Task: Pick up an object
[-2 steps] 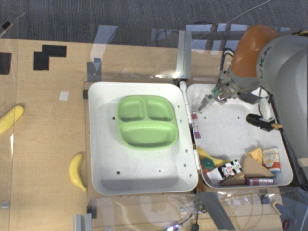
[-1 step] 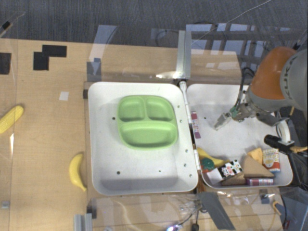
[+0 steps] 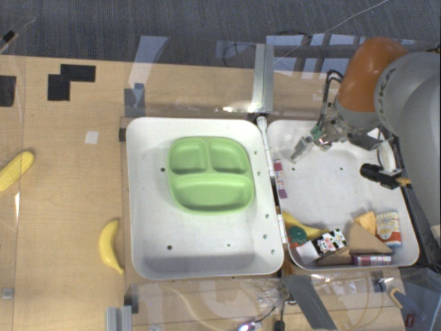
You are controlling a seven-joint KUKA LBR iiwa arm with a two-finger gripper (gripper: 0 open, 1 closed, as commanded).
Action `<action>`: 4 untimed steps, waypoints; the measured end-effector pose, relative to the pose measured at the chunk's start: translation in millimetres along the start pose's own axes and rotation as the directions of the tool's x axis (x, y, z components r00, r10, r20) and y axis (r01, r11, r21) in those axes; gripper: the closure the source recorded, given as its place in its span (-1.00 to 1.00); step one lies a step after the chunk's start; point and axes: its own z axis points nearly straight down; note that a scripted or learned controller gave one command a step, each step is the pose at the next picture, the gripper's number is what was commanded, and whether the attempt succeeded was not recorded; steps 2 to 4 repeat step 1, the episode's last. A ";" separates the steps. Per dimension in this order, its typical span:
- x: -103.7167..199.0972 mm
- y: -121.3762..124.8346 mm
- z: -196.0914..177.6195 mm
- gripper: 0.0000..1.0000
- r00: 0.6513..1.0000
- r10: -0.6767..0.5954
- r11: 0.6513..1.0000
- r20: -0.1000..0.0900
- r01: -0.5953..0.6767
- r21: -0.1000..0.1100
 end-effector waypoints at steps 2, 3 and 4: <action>-52.6 -31.9 -28.4 -1.00 0.999 -0.033 0.999 0.003 0.033 -0.009; -52.6 -31.9 -28.4 -1.00 0.999 -0.033 0.999 0.003 0.033 -0.009; -52.6 -31.9 -28.4 -1.00 0.999 -0.033 0.999 0.003 0.033 -0.009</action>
